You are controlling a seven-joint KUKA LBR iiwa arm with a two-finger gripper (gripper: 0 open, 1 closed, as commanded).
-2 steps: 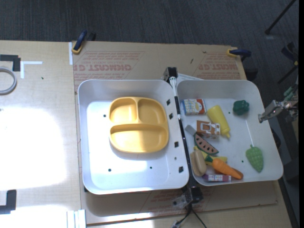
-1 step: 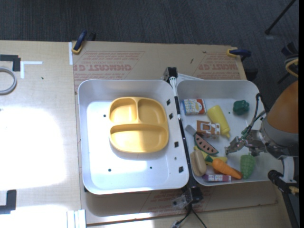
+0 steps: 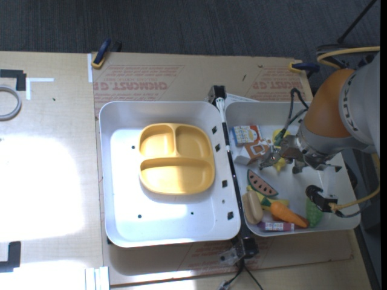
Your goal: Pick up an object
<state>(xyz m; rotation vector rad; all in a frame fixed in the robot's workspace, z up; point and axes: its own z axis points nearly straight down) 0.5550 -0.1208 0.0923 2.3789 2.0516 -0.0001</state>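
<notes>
Reaching in from the right, the end effector (image 3: pixel 273 156) sits low in the right bin (image 3: pixel 347 222), in its upper middle area, among a cluster of small items. Its dark metal parts overlap the clutter there, and I cannot tell how it is set or whether anything is caught in it. Just beside it, toward the bin's upper left, lies a small carton (image 3: pixel 245 135) with a blue and white face, and next to that an orange-brown packet (image 3: pixel 261 148). A bit of yellow (image 3: pixel 279 139) shows right at the tool's upper edge; what it belongs to is unclear.

Below the tool, apart from it, lies a watermelon slice toy (image 3: pixel 263 183) with dark seeds. Further down are a hot dog toy (image 3: pixel 252 207), a carrot toy (image 3: pixel 288 214) and a green piece (image 3: pixel 314 213) near the lower right corner. A thin purple and white tube (image 3: pixel 275 226) lies along the bin's lower wall.

Behind the tool rises the grey arm (image 3: pixel 363 107) with its orange band (image 3: pixel 326 110), with black cables looping around it.

The left bin (image 3: pixel 115 180) touches the right one along a shared edge and holds a yellow divided plate (image 3: pixel 177 159) with three compartments, lying flat near its centre. Both bins rest on a brown cardboard sheet (image 3: pixel 139 80) on the tabletop (image 3: pixel 42 180). A blue clamp (image 3: pixel 101 52) sits at the sheet's upper left corner.
</notes>
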